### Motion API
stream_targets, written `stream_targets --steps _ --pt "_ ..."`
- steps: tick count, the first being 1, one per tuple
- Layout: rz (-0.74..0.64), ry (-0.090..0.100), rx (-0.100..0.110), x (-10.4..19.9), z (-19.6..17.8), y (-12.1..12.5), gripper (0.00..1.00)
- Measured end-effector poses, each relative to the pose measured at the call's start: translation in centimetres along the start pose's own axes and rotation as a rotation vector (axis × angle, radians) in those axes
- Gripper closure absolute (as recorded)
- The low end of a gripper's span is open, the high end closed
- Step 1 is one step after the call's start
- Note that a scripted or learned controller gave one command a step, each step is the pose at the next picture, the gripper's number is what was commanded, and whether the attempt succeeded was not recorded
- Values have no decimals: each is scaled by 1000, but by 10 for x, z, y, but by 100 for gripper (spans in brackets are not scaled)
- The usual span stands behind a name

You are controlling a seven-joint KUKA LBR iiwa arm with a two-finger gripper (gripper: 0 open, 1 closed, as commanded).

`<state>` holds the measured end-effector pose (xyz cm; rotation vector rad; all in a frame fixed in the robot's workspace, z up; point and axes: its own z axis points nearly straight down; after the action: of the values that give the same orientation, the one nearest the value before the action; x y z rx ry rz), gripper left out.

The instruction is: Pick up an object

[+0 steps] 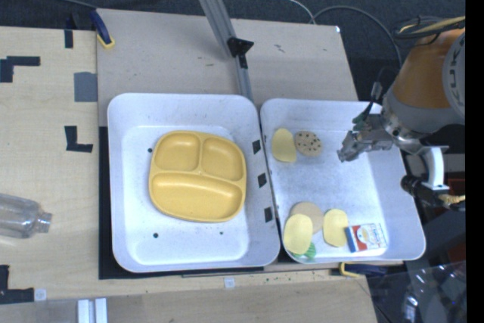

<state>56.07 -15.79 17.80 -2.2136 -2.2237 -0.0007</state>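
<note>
Robot claw [349,150], grip state unclear, hovers in the right bin [393,185] beside a speckled cookie [307,142]; descending there could miss it

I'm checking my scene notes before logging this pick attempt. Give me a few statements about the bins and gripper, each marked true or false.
1. The yellow three-compartment plastic plate lies in the left white bin. True.
2. The brown speckled round cookie sits in the left bin. False: it lies in the right white bin, beside a pale yellow oval piece.
3. The gripper holds the small red-and-white box. False: the box lies near the right bin's front corner, apart from the gripper.
4. A clear plastic bottle lies on the bench outside both bins. True.
5. The plate is stacked with food. False: its compartments look bare.
</note>
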Motion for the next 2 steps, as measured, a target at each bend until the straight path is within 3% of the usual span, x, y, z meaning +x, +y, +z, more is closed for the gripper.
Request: stream_targets --steps 1,2 --pt "5 -4 6 -24 84 12 100" --pt "4 -3 -1 -23 79 14 0"
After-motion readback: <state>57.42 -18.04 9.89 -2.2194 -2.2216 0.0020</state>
